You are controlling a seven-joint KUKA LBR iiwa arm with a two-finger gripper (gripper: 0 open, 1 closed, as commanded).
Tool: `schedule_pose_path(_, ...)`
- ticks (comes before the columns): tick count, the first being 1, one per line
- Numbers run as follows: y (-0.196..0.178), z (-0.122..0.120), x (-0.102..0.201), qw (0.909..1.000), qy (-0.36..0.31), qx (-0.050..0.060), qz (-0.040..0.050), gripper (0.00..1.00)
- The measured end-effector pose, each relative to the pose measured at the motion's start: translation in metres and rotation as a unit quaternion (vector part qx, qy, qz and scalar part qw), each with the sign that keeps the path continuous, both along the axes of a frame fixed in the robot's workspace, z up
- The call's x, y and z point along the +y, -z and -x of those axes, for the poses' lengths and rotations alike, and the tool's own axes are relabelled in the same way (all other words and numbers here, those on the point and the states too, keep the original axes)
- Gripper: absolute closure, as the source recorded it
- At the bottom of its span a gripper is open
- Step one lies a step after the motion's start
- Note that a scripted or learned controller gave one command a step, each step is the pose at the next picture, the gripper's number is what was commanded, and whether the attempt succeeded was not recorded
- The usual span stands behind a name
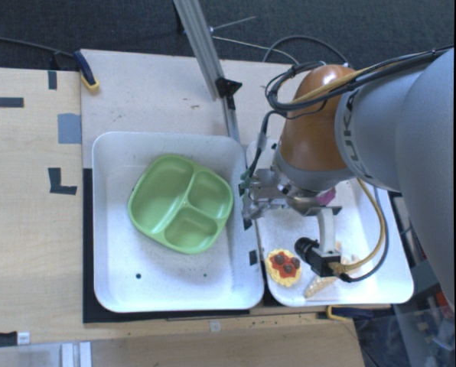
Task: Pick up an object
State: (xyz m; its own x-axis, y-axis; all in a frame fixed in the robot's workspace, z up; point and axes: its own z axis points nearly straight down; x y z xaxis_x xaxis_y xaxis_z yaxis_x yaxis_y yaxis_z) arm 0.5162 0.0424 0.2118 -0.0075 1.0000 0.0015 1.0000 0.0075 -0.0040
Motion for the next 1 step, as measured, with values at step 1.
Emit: schedule_pose_path(1, -0.0026, -0.0046, 0.0443, 1.0, 0.0, -0.001, 0.0002, 1.0)
